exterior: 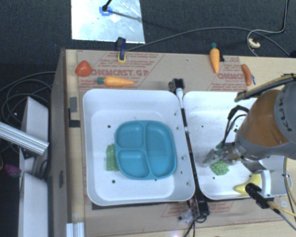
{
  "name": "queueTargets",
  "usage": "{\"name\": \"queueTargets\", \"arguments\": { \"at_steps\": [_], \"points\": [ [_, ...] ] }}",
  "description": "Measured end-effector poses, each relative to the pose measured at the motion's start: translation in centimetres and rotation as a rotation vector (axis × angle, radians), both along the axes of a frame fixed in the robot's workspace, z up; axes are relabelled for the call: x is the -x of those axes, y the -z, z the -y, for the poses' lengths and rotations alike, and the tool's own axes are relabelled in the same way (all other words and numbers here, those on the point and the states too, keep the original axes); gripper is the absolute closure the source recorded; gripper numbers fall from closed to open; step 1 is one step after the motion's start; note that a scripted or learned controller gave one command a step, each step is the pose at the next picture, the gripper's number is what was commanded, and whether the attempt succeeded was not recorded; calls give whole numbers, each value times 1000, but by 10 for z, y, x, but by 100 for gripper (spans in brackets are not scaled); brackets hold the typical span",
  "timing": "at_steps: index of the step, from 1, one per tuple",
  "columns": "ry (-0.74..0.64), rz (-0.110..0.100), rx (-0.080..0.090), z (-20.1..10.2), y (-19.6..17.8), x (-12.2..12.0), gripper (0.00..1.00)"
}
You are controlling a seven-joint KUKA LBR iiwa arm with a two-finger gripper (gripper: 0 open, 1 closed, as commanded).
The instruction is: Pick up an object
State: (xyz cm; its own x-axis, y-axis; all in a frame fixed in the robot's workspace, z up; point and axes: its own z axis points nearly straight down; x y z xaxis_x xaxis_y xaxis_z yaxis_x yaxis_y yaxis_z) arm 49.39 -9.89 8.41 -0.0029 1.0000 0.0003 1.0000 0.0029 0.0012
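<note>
The arm reaches into the right bin (207,107) from the right, its orange band above the wrist. My gripper (216,157) hangs low over the bin floor, right above a green bumpy toy (219,169) that looks like a bunch of grapes. Its tips touch or nearly touch the top of that toy; nothing is visibly lifted. A yellow banana-like toy (247,186) lies at the front right of the same bin, partly under the arm. In the left bin (96,132) a blue divided plate (145,149) lies flat, with a green piece (110,158) against its left edge.
A black divider (185,132) runs between the two bins. On the cardboard behind them lie toy carrots (117,82) (215,58), a red-orange toy (83,68) and another orange piece (246,74). Cables trail across the floor at left and top.
</note>
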Motion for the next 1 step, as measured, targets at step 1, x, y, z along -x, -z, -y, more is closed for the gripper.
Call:
{"name": "queueTargets", "arguments": {
  "at_steps": [1],
  "points": [
    [2,2,2,66,-1,-62,0]
  ]
}}
